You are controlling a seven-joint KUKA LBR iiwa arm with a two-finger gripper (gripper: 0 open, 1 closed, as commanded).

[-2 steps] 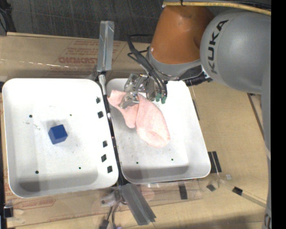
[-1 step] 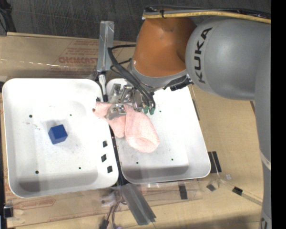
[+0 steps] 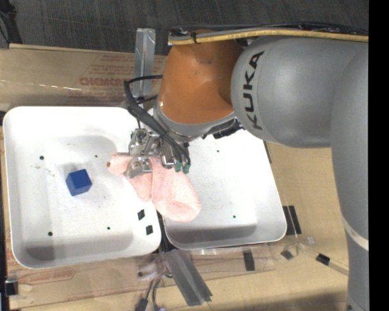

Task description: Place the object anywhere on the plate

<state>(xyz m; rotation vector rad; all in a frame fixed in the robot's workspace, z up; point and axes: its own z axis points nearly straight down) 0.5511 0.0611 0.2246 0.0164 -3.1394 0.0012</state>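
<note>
Looking down, you see the gripper [image 3: 146, 155] over the seam between the two bins, its fingers closed on the pink cloth [image 3: 163, 185], which drapes across both rims. A blue cube [image 3: 78, 181] sits in the left bin [image 3: 26, 238].

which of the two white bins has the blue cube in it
The left bin, on the camera view's left. The blue cube sits on its floor, apart from the pink cloth that hangs under the gripper across the seam toward the right bin.
</note>
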